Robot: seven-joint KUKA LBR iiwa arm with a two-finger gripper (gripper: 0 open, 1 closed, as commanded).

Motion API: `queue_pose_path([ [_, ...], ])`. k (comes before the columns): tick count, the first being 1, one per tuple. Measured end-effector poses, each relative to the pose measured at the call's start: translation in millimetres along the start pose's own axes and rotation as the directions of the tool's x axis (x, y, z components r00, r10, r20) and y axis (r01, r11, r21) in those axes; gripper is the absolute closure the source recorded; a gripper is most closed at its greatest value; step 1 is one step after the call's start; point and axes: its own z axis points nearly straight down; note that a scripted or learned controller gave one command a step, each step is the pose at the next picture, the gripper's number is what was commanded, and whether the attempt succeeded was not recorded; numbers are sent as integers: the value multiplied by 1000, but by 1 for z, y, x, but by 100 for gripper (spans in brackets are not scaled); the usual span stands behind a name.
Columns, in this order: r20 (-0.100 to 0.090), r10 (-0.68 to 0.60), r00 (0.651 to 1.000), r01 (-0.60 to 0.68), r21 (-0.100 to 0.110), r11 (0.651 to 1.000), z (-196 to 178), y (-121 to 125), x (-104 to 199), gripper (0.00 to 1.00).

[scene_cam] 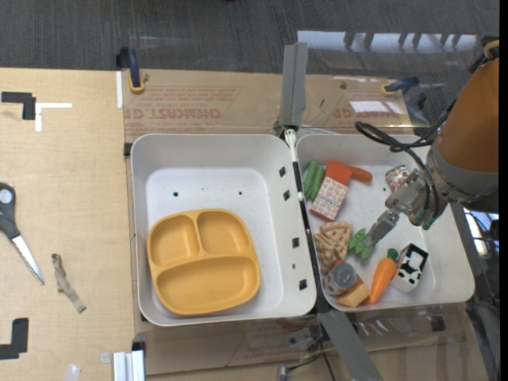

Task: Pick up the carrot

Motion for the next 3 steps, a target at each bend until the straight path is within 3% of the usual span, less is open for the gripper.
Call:
queue_pose_path([
  [1,9,19,1000,-19,-10,1000,122,-14,-5,0],
  [2,7,145,989,-145,-5,989,159,-31,-18,0],
  [3,14,155,988,-155,-4,988,158,-21,-10,0],
])
